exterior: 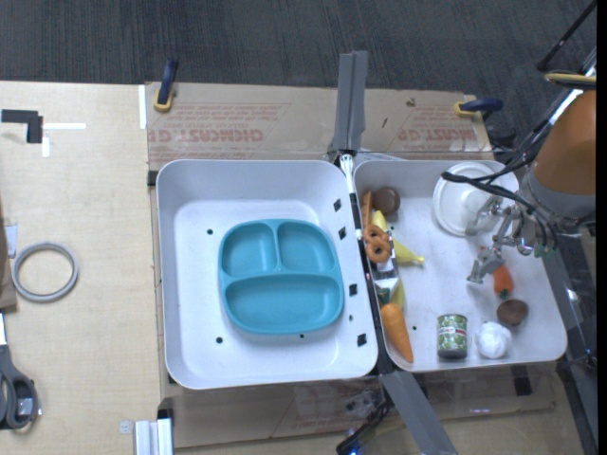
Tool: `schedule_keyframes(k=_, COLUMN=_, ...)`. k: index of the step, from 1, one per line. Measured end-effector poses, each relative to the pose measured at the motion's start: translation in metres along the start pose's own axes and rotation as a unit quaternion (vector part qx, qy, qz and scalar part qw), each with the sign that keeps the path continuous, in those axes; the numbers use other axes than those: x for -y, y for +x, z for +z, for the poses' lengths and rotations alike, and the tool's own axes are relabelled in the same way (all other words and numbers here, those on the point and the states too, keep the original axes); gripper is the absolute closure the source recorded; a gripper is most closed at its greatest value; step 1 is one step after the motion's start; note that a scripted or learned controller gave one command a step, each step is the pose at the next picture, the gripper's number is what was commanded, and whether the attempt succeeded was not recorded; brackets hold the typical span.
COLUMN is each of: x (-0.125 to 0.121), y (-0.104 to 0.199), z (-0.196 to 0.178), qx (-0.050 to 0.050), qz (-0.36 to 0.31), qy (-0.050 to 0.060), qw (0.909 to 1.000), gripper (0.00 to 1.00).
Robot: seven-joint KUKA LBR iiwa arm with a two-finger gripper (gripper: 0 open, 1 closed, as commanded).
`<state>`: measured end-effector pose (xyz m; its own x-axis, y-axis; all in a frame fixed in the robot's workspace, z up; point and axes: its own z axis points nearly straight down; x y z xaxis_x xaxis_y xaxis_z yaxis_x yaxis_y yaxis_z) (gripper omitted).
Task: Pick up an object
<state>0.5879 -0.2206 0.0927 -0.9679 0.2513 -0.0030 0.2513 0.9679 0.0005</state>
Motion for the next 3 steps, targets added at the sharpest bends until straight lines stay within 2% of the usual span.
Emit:
schedule_keyframes(k=1, x=0.000, y=-0.004, z=0.000, qx=-0.002, qz=0.055, qy=0.000, qw=0.9985, gripper=0.00)
schedule_keyframes(k=2, x=0.000, y=-0.006, z=-0.011, qx=0.002, qz=0.054, qy=0.001, qw=0.9986, gripper=1.00)
schedule_keyframes(k=3, x=0.000, y=-0.006, z=-0.010, qx=0.002, qz=0.054, qy=0.001, qw=0.9985, gripper=0.00)
